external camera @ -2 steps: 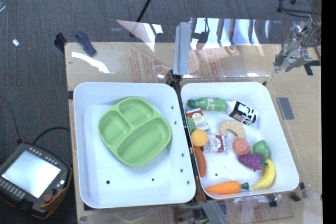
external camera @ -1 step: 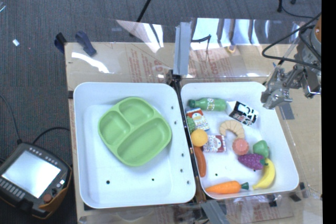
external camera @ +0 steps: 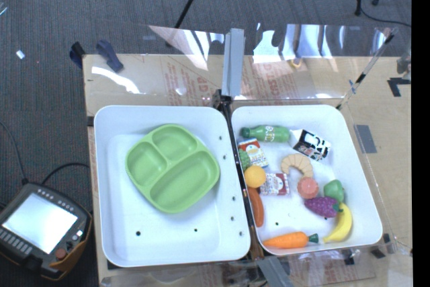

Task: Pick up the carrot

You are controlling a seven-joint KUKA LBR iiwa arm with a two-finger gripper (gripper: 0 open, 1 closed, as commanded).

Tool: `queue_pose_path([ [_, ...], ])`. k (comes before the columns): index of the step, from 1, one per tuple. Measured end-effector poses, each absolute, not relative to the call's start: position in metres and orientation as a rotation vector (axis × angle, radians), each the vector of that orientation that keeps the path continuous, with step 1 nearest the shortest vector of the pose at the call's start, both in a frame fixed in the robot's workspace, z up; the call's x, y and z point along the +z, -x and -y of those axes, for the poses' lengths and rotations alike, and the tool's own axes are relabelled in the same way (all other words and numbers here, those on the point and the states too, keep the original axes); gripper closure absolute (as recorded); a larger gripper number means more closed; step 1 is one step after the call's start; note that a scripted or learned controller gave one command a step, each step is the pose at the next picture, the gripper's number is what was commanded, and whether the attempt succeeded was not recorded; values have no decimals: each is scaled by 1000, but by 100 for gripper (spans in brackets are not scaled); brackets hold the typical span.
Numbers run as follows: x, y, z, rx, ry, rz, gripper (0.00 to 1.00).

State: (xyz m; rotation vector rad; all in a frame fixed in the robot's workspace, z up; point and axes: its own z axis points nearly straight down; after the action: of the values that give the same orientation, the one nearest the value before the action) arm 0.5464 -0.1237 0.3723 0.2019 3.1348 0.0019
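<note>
The carrot (external camera: 290,240) is orange with a green stalk end pointing right. It lies flat along the near wall of the right bin (external camera: 354,156), at that bin's front. The banana (external camera: 341,224) curves just to its right, and purple grapes (external camera: 322,206) sit just behind it. A slim orange-red sausage-like piece (external camera: 256,206) lies to its upper left against the bin's left wall.
The right bin also holds a green bottle (external camera: 267,134), a milk carton (external camera: 311,144), a croissant (external camera: 296,164), an orange (external camera: 254,176), a red packet (external camera: 275,183) and a green pepper (external camera: 334,190). The left bin (external camera: 121,225) holds a green divided plate (external camera: 173,167).
</note>
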Motion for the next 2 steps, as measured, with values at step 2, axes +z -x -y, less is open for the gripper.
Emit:
queue_pose_path([
  [2,415,-507,184,2,86,-3140,100],
])
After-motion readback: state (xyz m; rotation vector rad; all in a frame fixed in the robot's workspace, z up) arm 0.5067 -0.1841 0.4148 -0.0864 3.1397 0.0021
